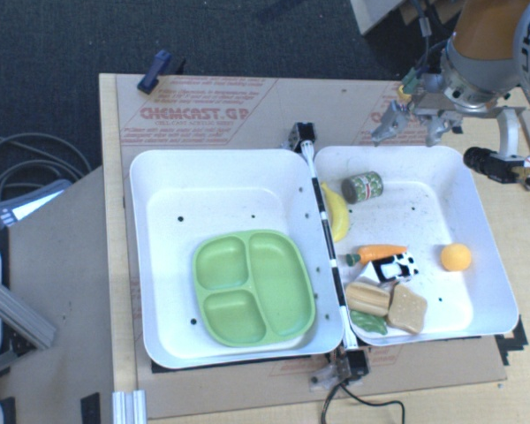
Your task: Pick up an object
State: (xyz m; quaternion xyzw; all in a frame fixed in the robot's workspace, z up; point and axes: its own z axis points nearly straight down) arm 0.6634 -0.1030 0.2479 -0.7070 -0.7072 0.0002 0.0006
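1. Two shallow white bins sit side by side on a bench, the left bin (159,184) and the right bin (477,237)
2. A light green divided plate (252,287) with three compartments lies flat in the left bin
3. The right bin holds a small green can (363,186) on its side near the back, a yellow banana (336,215) along the left wall, an orange carrot (380,253), a black and white toy (396,269), two tan bread-like pieces (390,304) and an orange ball (456,257) towards the right
4. The gripper (418,124) hangs above the back edge of the right bin, apart from every object, its two fingers spread with nothing between them
5. The grey arm (490,34) with its orange band enters from the upper right
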